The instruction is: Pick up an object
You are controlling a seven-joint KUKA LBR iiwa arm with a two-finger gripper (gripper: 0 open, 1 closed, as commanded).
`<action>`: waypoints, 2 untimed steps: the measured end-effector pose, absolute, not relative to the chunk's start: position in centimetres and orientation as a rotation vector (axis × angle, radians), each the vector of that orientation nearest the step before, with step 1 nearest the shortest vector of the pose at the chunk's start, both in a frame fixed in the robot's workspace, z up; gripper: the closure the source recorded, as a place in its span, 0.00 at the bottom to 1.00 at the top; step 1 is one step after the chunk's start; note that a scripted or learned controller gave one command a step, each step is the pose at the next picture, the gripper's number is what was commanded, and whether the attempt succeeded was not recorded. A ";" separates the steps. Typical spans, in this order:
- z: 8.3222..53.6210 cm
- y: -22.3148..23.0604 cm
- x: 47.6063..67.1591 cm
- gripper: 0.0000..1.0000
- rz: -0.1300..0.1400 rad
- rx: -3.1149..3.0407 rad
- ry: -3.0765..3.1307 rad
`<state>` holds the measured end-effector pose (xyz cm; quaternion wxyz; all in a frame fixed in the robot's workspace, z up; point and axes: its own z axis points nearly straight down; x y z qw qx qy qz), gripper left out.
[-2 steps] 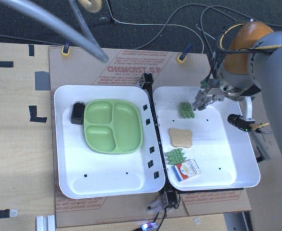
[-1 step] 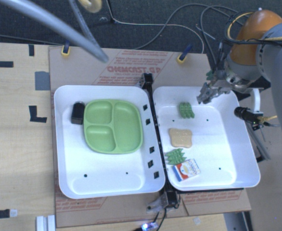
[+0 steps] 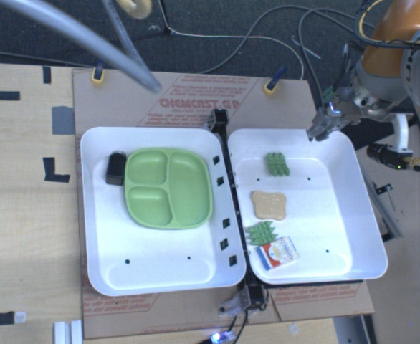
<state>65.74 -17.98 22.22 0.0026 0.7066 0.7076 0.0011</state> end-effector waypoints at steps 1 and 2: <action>27.1 -18.8 65.6 1.00 0.003 2.217 2.220; 27.1 -14.5 64.1 1.00 0.000 2.217 2.227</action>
